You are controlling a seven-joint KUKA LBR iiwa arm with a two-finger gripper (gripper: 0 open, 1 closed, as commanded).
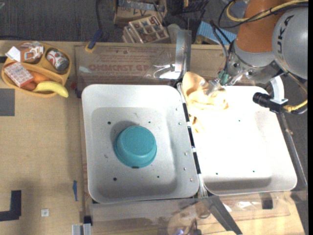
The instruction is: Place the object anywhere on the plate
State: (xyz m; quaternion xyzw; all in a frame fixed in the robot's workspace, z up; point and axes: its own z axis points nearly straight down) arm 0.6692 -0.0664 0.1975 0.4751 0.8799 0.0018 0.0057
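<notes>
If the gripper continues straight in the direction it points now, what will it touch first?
Probably the pale yellow object. The gripper points down and to the view's left, at the far left corner of the right bin, and its tip is already at this crumpled, cloth-like thing. Depth is unclear, so contact cannot be confirmed.

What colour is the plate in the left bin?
Teal, a plain blue-green with no pattern: the plate shows in the camera view, in the left bin.

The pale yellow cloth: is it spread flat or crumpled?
Crumpled. The pale yellow cloth lies bunched in folds at the far left corner of the right white bin, partly over its rim.
</notes>
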